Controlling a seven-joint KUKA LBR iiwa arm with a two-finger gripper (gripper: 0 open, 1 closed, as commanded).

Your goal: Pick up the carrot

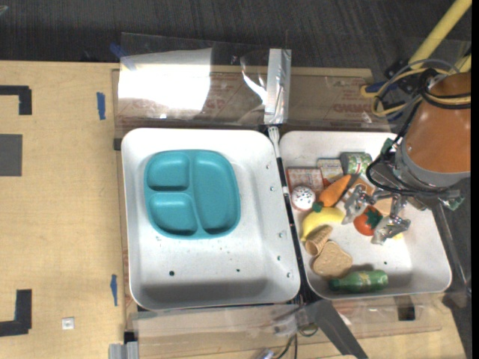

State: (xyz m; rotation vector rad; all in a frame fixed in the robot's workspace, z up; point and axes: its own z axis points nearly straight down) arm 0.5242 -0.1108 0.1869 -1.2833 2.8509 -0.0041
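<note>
Bins sit side by side: the left bin (150, 275) holds a smooth teal divided plate (192, 191), the right bin (430, 268) toy foods. Among them the tapered orange carrot (334, 189) lies slantwise (just beside the metal gripper (378, 214), whose finger state I cannot tell), above a yellow banana (322, 219) and green cucumber (359, 280).

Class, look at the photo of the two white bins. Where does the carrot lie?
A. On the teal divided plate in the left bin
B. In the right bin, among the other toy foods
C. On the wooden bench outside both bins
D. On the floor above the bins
B: the carrot lies in the right bin beside the gripper, while the teal plate sits in the left bin.
</note>
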